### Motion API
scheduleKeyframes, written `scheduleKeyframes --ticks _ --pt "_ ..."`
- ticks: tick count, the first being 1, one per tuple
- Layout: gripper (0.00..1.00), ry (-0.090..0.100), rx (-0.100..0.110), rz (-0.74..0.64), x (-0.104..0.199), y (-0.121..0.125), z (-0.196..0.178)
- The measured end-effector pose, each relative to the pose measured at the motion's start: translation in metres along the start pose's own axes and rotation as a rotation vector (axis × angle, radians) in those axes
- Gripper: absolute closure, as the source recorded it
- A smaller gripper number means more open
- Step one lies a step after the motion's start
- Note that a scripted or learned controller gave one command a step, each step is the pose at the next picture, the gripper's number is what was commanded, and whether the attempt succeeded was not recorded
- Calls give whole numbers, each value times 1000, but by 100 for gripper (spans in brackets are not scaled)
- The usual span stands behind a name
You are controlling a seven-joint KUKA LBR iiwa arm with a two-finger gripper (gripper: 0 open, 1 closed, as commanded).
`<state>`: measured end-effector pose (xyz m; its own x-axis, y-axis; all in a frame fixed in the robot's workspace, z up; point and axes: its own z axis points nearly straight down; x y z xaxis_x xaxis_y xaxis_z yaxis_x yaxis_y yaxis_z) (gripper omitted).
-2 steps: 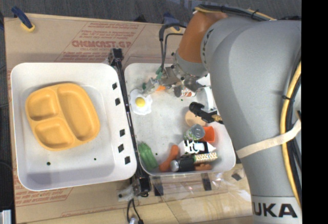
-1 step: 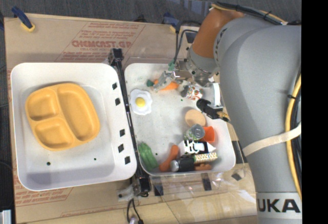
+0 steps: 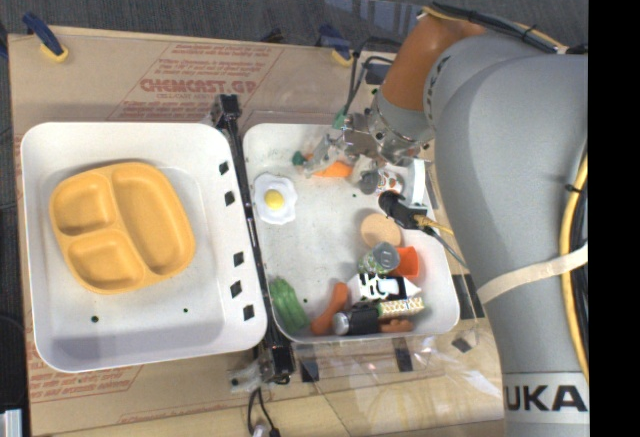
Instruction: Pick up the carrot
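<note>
At right bin's [image 3: 262, 255] far edge, claw [image 3: 345, 153] beside carrot [image 3: 334, 169]

Two white bins [image 3: 40, 225], one yellow tray [image 3: 122, 225], one fried egg [image 3: 274, 198].

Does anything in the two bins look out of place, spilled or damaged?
Nothing looks spilled or broken. The toy items crowd the near right corner of the right bin, overlapping in a heap, while the fried egg lies alone by the left wall. The yellow tray sits slightly askew in the left bin.
</note>
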<state>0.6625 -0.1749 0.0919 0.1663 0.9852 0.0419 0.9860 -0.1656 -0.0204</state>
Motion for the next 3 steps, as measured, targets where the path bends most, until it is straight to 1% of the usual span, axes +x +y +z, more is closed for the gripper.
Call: scheduleKeyframes --ticks 1,2,3 --pt "100 -16 6 -4 -5 -2 -8" --pt "100 -51 -29 -272 -24 -51 -183" --pt "0 -46 -15 -272 -23 -53 -175"
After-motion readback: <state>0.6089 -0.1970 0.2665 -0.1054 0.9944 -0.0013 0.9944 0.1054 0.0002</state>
